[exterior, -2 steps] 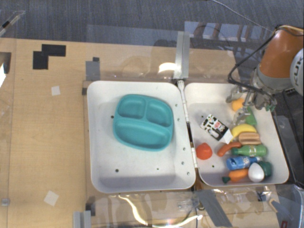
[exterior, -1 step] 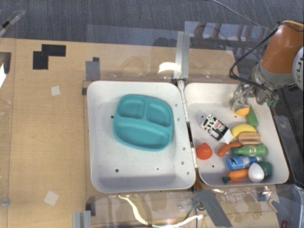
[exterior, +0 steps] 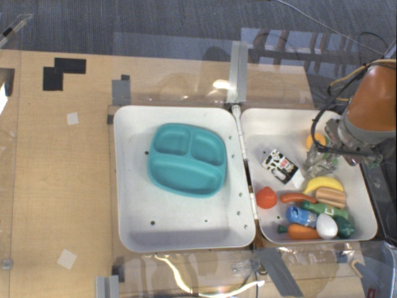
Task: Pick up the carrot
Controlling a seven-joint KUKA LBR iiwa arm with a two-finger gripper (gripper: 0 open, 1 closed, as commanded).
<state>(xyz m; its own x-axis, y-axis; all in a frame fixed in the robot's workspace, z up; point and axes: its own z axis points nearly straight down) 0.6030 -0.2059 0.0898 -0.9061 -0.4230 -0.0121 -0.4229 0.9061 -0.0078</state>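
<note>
While the carrot [exterior: 302,231] lies at the six o'clock edge of the right bin [exterior: 273,120], beside a white egg [exterior: 327,226] and blue bottle [exterior: 298,215], I see the tool [exterior: 321,161] above a banana [exterior: 324,184] at three o'clock; whether it is apart or together I cannot tell.

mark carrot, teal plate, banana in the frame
carrot [exterior: 302,231], camera view, middle of its orange body.
teal plate [exterior: 186,159], camera view, central divider ridge.
banana [exterior: 323,184], camera view, middle of its curve.

Grey arm [exterior: 363,129], orange band [exterior: 374,98], black cables [exterior: 347,79]
</note>
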